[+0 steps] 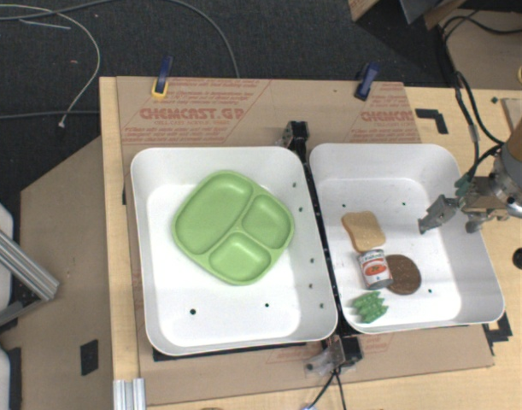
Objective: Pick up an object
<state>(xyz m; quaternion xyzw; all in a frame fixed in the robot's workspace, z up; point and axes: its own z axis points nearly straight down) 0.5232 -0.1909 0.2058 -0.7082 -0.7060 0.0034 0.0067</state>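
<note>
Two shallow white bins sit side by side on the bench (243, 101), their inner rims touching down the middle. The left bin (149, 229) carries a green divided plate (233, 226) set at a slant near its centre, with bare white floor on every side of it, widest along the near edge. The right bin (397, 165) has its things gathered in the near left part: a tan slice of bread (363, 229), a small can with a red label (374, 268) just below it, a brown round disc (405, 274) touching the can's right side, and a green leafy piece (370, 307) close to the near rim. The far half of that bin and its right side lie open.

The arm comes in from the right, over the right bin's right rim. Its tool (435, 220) hangs above the bare floor of the bin, up and right of the bread and well apart from it. Whether the tool is wide or narrow I cannot tell; nothing shows in it.
</note>
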